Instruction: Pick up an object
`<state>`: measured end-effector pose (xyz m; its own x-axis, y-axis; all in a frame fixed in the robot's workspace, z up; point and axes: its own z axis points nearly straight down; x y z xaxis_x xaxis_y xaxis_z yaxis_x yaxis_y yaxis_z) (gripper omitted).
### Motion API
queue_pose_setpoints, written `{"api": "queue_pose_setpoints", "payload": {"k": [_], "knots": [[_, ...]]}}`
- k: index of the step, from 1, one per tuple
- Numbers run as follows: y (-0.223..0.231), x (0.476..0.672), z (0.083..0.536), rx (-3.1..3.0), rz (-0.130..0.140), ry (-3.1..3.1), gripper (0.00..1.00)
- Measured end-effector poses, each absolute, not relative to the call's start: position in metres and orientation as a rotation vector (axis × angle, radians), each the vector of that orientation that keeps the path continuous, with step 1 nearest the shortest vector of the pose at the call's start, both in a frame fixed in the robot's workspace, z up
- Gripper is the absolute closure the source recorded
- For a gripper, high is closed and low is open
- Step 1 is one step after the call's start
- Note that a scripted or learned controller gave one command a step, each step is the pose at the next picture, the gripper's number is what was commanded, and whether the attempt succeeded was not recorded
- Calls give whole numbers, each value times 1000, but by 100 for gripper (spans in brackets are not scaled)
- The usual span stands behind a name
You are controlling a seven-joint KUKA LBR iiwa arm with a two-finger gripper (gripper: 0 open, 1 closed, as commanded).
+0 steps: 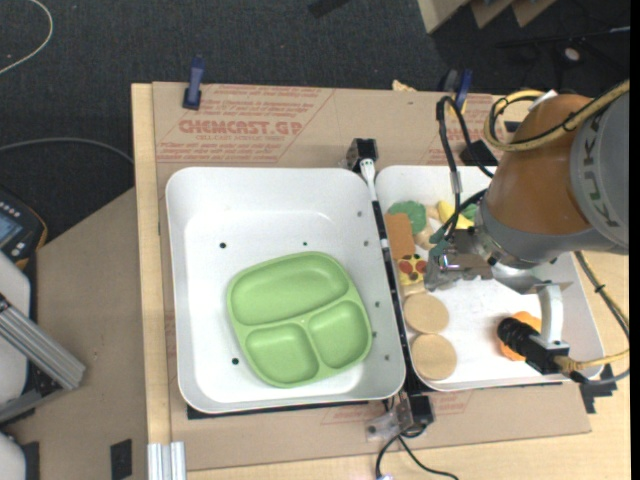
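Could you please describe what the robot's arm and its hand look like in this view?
The arm is bulky and rounded, with a grey body and a broad orange band above the wrist. Dark lettering runs along its grey shell at the right edge. Black and yellow cables loop beside it. The hand is a small metallic assembly with dark parts.

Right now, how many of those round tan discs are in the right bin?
2. One tan disc lies by the right bin's left wall; the other tan disc sits just below it, near the front edge. The arm covers part of that bin, so more may be hidden.
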<state>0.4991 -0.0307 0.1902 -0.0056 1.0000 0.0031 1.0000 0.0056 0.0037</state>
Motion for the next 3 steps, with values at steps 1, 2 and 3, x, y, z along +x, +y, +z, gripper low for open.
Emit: {"api": "queue_pose_setpoints", "payload": {"k": [1,2,3], "knots": [[47,500,184,2213,3,2233,100],[71,497,216,2216,5,2225,100],[92,481,401,2209,29,2220,100]]}}
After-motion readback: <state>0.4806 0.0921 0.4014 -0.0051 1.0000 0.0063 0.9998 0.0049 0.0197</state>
